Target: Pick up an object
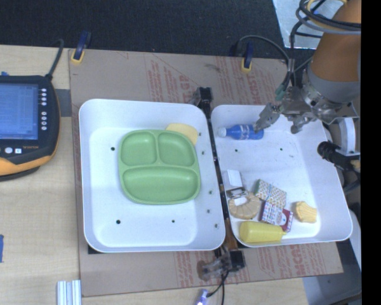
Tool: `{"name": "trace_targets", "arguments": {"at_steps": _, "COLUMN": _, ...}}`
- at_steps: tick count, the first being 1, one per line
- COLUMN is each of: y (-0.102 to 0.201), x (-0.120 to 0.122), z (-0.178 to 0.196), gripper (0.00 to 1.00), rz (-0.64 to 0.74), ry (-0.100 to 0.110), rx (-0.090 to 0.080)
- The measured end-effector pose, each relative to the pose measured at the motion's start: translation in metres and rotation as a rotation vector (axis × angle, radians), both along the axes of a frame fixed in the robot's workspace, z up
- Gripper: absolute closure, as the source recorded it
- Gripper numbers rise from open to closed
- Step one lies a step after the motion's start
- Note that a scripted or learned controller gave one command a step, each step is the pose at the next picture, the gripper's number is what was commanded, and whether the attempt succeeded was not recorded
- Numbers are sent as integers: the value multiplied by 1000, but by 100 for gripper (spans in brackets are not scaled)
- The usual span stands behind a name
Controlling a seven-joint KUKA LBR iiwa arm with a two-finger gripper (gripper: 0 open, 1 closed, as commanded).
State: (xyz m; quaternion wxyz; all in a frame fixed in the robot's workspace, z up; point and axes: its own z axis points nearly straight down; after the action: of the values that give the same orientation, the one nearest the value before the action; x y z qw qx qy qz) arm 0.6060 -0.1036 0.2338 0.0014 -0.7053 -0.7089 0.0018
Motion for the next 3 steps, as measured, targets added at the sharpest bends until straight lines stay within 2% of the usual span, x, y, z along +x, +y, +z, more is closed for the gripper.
{"name": "trace_targets", "arguments": {"at_steps": 1, "y": 7, "x": -56, "z": -75, "gripper": 0, "rz": 1, "ry": 2, "rx": 0}}
{"name": "trace_targets", "arguments": {"at_steps": 2, "y": 13, "x": -130, "z": -42, "gripper": 0, "rz": 0, "ry": 0, "rx": 0}}
{"name": "trace_targets", "arguments": {"at_steps": 3, "y": 11, "x": -131, "z": -110, "gripper": 0, "rz": 1, "ry": 1, "rx": 1}}
